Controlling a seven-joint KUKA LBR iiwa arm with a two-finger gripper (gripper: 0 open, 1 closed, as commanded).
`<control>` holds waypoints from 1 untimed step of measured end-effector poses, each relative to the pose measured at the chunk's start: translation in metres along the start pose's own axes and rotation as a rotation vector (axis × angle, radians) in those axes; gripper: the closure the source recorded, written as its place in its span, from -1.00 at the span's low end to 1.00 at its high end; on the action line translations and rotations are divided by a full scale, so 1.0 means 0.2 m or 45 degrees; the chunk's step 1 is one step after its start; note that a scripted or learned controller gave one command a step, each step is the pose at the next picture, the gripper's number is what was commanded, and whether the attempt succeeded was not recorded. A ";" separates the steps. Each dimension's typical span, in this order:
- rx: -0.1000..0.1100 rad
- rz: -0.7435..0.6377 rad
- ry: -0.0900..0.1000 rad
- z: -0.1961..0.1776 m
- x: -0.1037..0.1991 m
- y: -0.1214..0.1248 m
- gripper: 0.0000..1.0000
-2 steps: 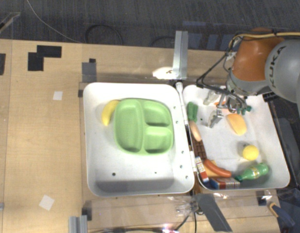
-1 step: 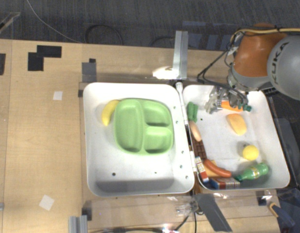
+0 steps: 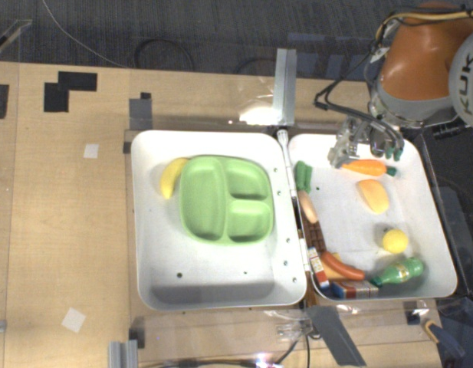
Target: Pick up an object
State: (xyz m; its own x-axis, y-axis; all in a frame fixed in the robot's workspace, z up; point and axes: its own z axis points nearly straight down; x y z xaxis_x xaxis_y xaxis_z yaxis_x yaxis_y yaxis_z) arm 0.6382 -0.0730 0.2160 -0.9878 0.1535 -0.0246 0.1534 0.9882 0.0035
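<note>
Just beneath the tool (image 3: 351, 153), a carrot (image 3: 366, 168).

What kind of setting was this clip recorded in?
Likely a robotics lab bench for grasping trials: two shallow white bins on a wooden bench, plastic toy food such as an orange carrot, and a grey-and-orange arm.

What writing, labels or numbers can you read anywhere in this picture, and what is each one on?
"KU": grey letters on the arm's white housing, cut off by the picture's right edge.
Green bottle: any label is too small to read.
Items along the right bin's left wall: markings too blurred to read.
</note>
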 end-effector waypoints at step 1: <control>0.000 -0.004 -0.001 -0.04 0.00 0.00 1.00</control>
State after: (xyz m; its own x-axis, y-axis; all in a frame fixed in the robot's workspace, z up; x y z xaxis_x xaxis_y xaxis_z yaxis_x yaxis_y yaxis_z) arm 0.6385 -0.0728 0.2236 -0.9883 0.1505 -0.0254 0.1505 0.9886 0.0035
